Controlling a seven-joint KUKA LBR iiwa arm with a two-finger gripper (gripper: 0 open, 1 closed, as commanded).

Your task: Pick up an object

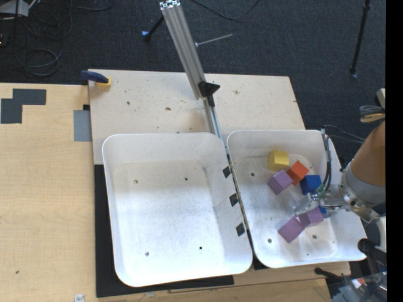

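Observation:
The right bin [274,133] holds several blocks. A yellow block [278,160], an orange block [298,170], a blue block [310,184] and a purple block [281,182] cluster near its middle. A larger purple block [291,229] lies nearer the front. A small purple block [312,217] sits right under my gripper [313,207], which is low in the bin at its right side. A bit of blue [322,211] shows beside that block. The gripper's body hides how it meets the small purple block.
The left bin [119,145] stands beside the right one, with black clips [233,199] along the shared rim. A slanted metal rail [189,55] rises behind the bins. A wooden bench top [38,187] lies to the left.

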